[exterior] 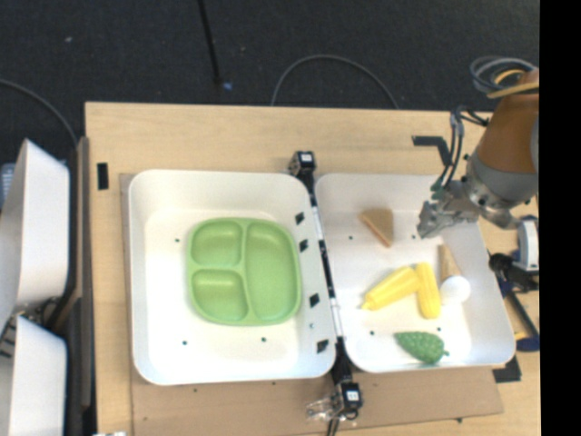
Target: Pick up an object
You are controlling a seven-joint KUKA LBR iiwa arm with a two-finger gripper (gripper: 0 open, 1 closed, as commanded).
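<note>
The right bin (359,339) holds a tan wedge (378,226), two yellow pieces (392,288) (427,290), a tan cone with a white ball end (450,274) and a green bumpy piece (420,346). My gripper (433,220) hangs over the right bin's upper right part, to the right of the tan wedge and above the cone. Nothing shows between its fingers.
The left bin (163,348) holds a green divided plate (244,271). Black clips (317,275) run along the seam between the bins. White boxes (34,234) stand at the far left off the bench. Cables cross the dark floor behind.
</note>
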